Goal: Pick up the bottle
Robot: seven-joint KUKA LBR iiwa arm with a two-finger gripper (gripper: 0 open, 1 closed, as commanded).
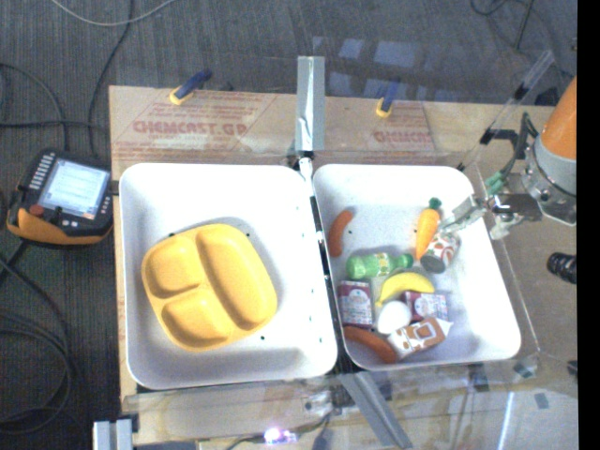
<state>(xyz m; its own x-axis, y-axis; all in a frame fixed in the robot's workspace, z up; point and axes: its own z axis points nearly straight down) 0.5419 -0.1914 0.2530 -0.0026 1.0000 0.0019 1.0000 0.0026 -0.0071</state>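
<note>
Jaws: state unclear; gripper (466, 216) at right bin (487, 331) 2 o'clock. Approach step; next, reach bottle (378, 264) toward 8 o'clock.

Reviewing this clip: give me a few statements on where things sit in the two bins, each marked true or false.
1. The yellow divided plate lies in the left bin. True.
2. The green bottle lies in the left bin. False: it lies in the right bin, beside the banana.
3. The hand is at the right bin's upper right, near the carrot. True.
4. The bottle stands upright. False: it lies on its side.
</note>
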